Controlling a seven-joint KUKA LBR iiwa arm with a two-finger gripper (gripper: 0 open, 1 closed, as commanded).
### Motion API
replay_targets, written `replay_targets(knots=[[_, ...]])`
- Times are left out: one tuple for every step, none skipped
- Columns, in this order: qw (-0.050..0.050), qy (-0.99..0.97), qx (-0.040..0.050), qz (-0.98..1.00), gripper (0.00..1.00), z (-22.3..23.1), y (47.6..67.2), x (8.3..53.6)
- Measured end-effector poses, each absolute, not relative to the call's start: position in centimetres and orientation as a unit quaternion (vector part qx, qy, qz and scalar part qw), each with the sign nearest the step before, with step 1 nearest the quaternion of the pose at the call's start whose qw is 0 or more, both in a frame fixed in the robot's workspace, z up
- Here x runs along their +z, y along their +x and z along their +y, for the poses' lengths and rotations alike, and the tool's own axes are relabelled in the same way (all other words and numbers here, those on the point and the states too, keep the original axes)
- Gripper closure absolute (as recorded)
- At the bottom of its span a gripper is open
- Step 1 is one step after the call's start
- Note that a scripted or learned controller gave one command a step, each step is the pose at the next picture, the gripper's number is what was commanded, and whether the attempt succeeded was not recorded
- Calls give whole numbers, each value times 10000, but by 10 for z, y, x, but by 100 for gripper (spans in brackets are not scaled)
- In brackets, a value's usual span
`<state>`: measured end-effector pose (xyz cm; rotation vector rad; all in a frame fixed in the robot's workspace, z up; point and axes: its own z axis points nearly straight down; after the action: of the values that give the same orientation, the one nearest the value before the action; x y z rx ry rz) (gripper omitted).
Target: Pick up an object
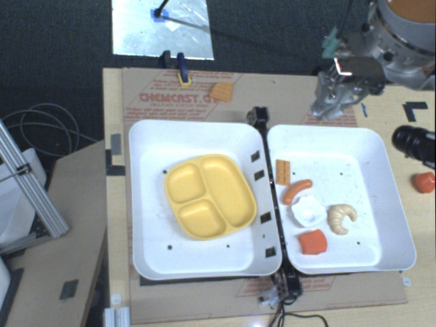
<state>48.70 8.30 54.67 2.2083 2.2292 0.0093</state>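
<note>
**Hovering gripper, two bins, stock as seen**

Hanging at the upper right of the frame, the arm [405, 19] — grey, with an orange band at the top right corner — carries its gripper [332, 107] above the bench, just past the far rim of the right bin [381, 182]. Whether the tool is spread or pressed together cannot be told from this angle; nothing is seen pinched in it.

Right bin, lower right of the frame:
- sausage [297, 191], reddish-orange, lying aslant near the bin's left side
- wafer [283, 172], tan and upright-oblong, just above and left of the sausage
- white cup-like piece [308, 211], just below the sausage
- croissant [341, 218], pale, just right of the white piece
- orange-red block [313, 242], toward the near rim

All five lie well apart from the gripper.

Left bin [146, 182], centre left of the frame:
- yellow divided tray [210, 196], three compartments, set at a slant

Outside the bins:
- tan cracker-like piece [221, 90] on the cardboard beyond the left bin
- small red object [424, 181] at the right edge
- silvery sheet [162, 18] at the upper left — on dark floor
- coiled cables [48, 131] at the far left
</note>
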Motion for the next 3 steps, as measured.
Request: replay_targets(knots=[[25,7017,40,7125,100,83,487,558],[31,6998,50,7143,100,83,488,569],[37,6979,60,7162,100,83,488,580]])
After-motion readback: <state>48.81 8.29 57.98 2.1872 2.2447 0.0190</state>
